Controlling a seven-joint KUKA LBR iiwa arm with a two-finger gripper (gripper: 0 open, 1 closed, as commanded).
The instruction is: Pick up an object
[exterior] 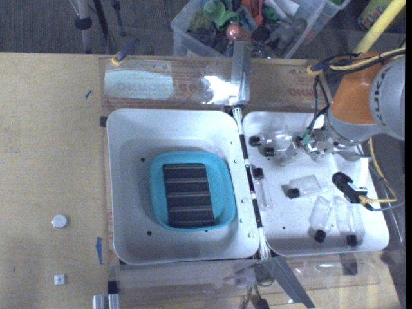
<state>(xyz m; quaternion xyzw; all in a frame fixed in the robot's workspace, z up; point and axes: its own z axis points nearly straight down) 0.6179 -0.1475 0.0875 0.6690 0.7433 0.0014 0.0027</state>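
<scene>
1. Gripper (302,145) low over the right bin (380,237), upper part; whether it grips anything: cannot tell.
2. Nearest object: clear bottle (304,187), just toward the camera from the gripper, long axis roughly left-right.

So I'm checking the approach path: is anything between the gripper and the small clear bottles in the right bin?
Nothing visible blocks it. The gripper hangs over the right white bin, beside the small clear plastic black-capped bottles, with open space above them.
</scene>
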